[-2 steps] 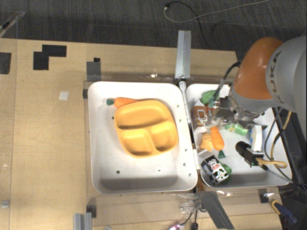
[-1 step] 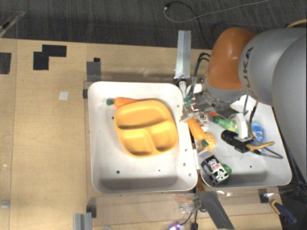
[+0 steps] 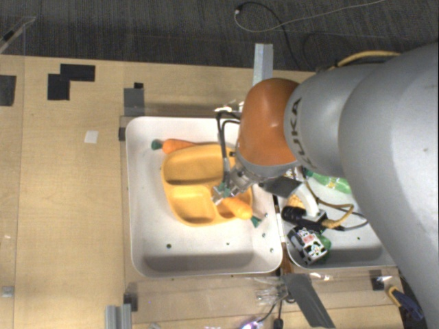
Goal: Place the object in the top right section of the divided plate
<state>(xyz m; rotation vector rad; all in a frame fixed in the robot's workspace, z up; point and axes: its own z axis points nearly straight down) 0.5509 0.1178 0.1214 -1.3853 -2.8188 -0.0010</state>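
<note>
Hand (image 3: 223, 189) over yellow plate (image 3: 188, 184), carrot (image 3: 177, 144) nearby

Glossy yellow plastic divided plate (image 3: 192, 184), smooth white plastic bin (image 3: 147, 204), matt wooden bench (image 3: 62, 218)

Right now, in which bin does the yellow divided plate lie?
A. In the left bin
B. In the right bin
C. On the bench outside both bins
A: the yellow plate rests on the floor of the left bin, with the gripper low over its right side.
</note>
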